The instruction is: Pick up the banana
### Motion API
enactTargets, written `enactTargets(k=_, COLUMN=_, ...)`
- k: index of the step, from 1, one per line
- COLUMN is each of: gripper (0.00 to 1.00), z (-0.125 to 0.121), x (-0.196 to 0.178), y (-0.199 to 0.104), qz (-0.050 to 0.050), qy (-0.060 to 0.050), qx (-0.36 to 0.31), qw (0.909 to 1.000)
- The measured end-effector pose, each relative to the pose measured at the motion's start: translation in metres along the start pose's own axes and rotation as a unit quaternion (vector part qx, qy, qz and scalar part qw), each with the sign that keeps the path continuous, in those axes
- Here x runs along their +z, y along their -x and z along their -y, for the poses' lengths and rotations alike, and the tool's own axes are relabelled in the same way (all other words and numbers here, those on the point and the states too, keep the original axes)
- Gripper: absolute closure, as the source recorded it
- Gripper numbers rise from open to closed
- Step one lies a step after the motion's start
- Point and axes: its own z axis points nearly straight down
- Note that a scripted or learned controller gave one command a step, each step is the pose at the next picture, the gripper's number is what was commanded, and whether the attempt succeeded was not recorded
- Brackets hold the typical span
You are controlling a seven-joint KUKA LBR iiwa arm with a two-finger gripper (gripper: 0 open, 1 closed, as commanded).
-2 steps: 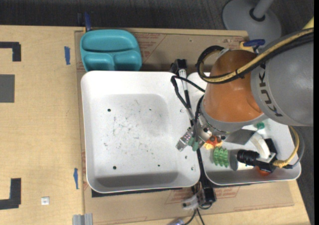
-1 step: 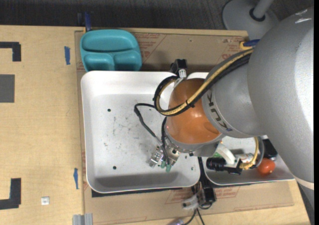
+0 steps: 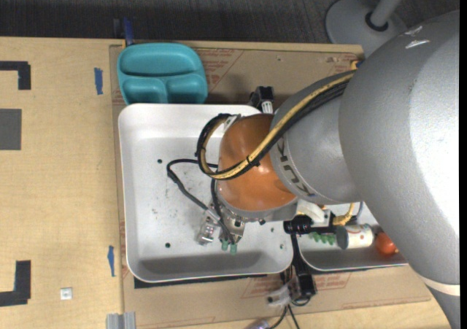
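My gripper [image 3: 220,236] hangs low over the front middle of the left white bin [image 3: 146,174], just above its floor. The orange wrist band [image 3: 248,167] sits directly above it and blocks the view down onto the gripper. I see nothing held at the gripper. The big grey arm covers most of the right bin [image 3: 350,262] and whatever lies under it.
A teal divided tray [image 3: 162,74] stands behind the left bin. In the right bin's visible front strip lie a white tube-like item with green marks [image 3: 346,236] and a small orange object [image 3: 387,246]. Black cables [image 3: 182,174] loop from the wrist over the left bin.
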Motion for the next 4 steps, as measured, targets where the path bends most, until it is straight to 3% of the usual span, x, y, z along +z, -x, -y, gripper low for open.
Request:
enactTargets(k=1, gripper=1.0, z=-0.001, x=-0.01, y=0.001, qz=0.001, qy=0.002, qx=0.001, qw=1.0)
enactTargets(k=2, gripper=1.0, z=-0.011, x=0.001, y=-0.006, qz=-0.003, qy=-0.002, qx=0.168, qw=0.9857)
enactTargets(k=3, gripper=1.0, z=-0.043, x=-0.02, y=-0.021, qz=-0.005, qy=-0.004, qx=0.348, qw=0.9377)
enactTargets(k=4, gripper=1.0, z=-0.046, x=0.001, y=-0.022, qz=-0.006, qy=-0.005, qx=0.324, qw=0.9459)
